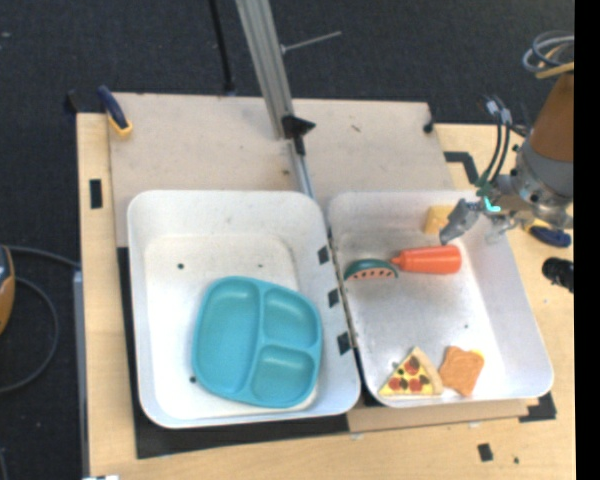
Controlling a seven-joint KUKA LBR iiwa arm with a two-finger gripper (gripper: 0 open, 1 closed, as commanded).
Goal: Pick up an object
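Fixed overhead camera, slanted down over both bins (230, 208)

Arm (550, 133) enters from the right edge of the camera view, upper right. Orange band sits at the top of the visible section, grey wrist housing below it. Cables loop off the wrist on its left and upper sides. Gripper (458, 223) extends from the wrist down and to the left, slanted. One grey finger (460, 220) is distinguishable; finger spacing cannot be judged from this angle. Nothing seen between fingers.
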